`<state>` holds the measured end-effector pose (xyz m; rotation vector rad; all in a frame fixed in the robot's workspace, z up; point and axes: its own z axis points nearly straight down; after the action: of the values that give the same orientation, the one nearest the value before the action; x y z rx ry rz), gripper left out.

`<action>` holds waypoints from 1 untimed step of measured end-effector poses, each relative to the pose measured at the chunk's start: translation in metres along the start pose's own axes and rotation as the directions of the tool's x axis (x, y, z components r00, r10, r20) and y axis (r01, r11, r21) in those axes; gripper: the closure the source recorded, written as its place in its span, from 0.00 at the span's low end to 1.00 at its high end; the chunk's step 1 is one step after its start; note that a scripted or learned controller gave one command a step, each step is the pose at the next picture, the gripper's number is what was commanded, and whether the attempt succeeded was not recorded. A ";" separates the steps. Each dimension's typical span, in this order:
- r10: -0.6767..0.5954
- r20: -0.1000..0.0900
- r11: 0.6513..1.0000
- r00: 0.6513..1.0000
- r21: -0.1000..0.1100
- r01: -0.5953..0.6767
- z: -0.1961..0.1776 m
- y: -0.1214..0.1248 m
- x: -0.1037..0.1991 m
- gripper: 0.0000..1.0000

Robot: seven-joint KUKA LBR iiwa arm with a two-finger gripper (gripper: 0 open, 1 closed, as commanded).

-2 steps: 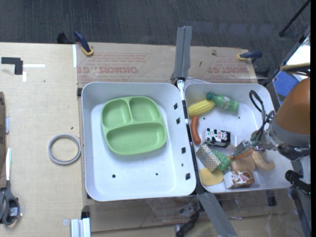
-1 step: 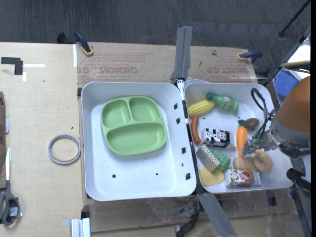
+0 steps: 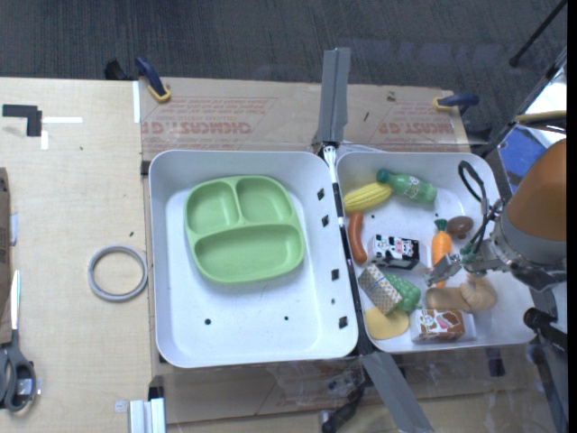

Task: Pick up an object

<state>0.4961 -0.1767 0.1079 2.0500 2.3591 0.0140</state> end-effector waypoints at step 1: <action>-0.016 -0.006 1.000 1.000 0.017 0.016 -0.037 0.004 -0.011 0.00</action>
<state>0.5008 -0.1867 0.1453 2.0417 2.3868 0.0000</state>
